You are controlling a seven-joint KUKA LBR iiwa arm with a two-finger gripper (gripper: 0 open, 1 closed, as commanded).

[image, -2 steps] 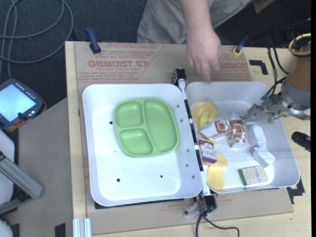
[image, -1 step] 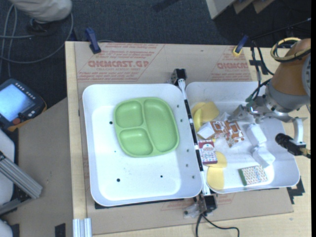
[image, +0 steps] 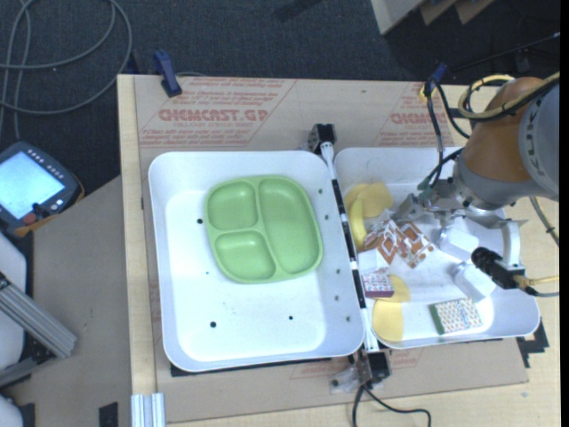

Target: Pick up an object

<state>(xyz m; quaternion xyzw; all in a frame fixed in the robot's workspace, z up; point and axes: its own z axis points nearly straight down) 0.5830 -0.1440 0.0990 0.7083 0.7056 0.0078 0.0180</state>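
In the camera view, you have nothing lifted yet: the patterned packet (image: 399, 242) lies in the right bin (image: 520, 323), well right of the green tray (image: 263, 228). The gripper (image: 425, 205) hangs just above-right of that packet, arm bent down; its opening I cannot tell.

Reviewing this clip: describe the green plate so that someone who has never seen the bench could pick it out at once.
Start from the two white bins side by side and take the left bin. The green plate lies flat in its upper half, away from the arm. It is a rounded pale green tray split into three compartments, unlike the yellow and patterned items crowded in the right bin.
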